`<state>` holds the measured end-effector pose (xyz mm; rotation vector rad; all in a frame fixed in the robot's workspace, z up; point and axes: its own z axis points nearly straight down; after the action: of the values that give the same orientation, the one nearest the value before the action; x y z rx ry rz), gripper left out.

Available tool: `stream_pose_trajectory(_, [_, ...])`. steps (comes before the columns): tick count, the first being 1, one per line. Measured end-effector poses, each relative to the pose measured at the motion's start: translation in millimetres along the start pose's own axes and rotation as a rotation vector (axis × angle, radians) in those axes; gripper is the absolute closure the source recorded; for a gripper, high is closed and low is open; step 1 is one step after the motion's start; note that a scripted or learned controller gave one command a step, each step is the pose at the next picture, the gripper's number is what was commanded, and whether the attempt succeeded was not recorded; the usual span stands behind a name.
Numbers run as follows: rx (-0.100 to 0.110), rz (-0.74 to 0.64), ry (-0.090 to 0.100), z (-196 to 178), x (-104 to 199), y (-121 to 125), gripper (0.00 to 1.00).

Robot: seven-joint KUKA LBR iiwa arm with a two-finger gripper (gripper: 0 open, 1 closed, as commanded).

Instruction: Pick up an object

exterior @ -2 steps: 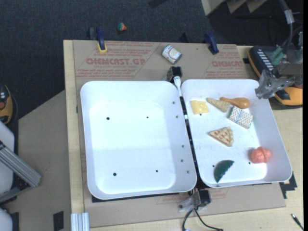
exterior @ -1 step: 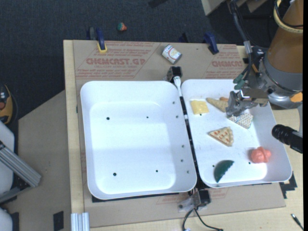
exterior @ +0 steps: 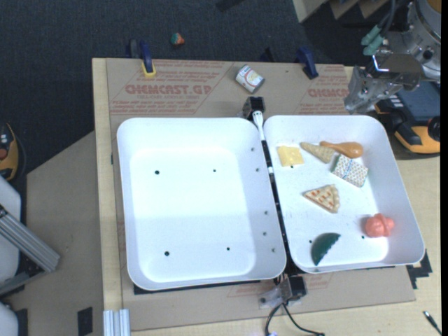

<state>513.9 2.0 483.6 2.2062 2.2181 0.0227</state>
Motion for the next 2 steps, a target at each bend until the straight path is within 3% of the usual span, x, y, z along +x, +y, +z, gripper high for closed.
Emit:
stream_pose_trajectory(1, [0.01,0.004,-0.001,-56,-4,-19,1.0])
stream_pose_trajectory(2, [0.033,0.006,-0.001,55,-1,-37,1.0])
